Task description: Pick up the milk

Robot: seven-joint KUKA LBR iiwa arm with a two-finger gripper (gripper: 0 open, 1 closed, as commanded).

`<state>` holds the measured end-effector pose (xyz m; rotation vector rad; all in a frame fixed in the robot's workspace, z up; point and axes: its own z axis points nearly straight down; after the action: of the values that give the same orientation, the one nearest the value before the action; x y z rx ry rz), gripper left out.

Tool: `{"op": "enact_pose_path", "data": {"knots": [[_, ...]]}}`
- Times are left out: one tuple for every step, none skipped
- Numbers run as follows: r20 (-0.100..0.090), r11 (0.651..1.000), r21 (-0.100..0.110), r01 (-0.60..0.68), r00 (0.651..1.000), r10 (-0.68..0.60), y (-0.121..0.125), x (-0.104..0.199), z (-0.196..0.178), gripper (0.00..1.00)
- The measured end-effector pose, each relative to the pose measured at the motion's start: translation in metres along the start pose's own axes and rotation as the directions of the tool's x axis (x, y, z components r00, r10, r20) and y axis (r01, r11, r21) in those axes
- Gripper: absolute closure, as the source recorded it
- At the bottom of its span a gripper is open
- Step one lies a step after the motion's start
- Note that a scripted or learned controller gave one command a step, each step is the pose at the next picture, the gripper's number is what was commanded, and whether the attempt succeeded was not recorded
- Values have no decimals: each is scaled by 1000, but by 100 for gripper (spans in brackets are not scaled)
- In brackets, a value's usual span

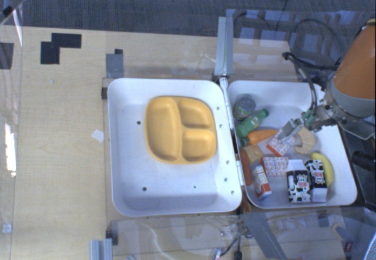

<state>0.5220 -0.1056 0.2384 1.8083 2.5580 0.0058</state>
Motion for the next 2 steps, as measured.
{"op": "enact_pose_path", "data": {"knots": [[-3, 996, 6, -86, 996, 86, -12, 40, 16, 0], [-2, 999, 2, 47, 999, -47, -35, 1, 23, 0]]}}
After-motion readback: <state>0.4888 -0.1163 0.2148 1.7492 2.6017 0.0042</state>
